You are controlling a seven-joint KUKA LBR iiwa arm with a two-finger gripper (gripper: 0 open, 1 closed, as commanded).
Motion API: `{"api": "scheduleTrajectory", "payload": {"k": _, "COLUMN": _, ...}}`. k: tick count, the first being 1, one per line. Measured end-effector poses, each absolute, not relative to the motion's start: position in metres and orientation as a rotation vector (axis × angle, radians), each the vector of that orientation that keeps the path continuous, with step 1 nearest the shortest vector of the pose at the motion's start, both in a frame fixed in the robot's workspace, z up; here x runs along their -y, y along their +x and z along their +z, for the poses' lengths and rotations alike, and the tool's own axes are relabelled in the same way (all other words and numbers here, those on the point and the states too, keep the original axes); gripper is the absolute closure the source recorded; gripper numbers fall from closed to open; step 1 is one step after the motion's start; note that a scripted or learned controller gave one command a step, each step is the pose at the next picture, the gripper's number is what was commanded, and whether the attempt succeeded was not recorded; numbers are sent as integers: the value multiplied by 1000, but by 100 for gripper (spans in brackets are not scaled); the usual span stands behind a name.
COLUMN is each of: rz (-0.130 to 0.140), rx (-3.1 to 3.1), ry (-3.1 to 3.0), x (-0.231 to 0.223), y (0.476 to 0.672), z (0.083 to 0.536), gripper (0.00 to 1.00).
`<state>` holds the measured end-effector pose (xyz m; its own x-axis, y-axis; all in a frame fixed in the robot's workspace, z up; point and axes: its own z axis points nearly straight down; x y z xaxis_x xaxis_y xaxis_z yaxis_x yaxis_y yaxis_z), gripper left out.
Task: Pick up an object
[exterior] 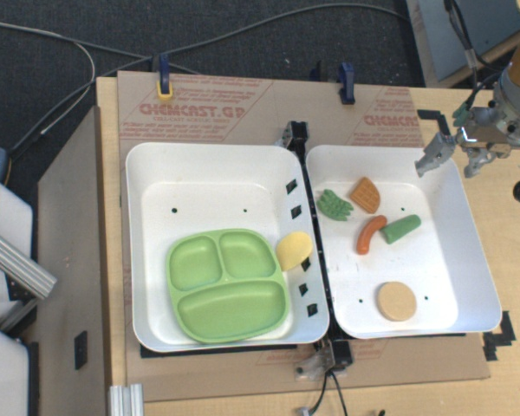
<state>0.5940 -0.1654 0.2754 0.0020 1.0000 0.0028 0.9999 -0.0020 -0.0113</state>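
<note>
Gripper [456, 158] at upper right corner of right bin [468, 232], above rim; fingers spread apart, nothing between them. All right-bin items down and left of gripper, apart from it. Nearest: orange waffle-like piece [365, 195], then green pickle [401, 228] touching orange-red sausage [370, 234]. Green leafy piece [334, 205] near divider. Round tan cookie [397, 302] toward lower edge, farthest off. In left bin [147, 232]: green divided plate [228, 284], yellow lemon-like piece [294, 250] touching plate's right edge.
</note>
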Motion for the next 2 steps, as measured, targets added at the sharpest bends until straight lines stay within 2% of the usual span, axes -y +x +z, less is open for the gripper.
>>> {"api": "scheduleTrajectory", "payload": {"k": 1, "rz": 1, "rx": 2221, "ry": -2220, "x": 165, "y": 596, "z": 281, "gripper": 0}}
{"api": "scheduleTrajectory", "payload": {"k": 2, "rz": 6, "rx": 2216, "ry": -2217, "x": 165, "y": 587, "z": 234, "gripper": 0}}
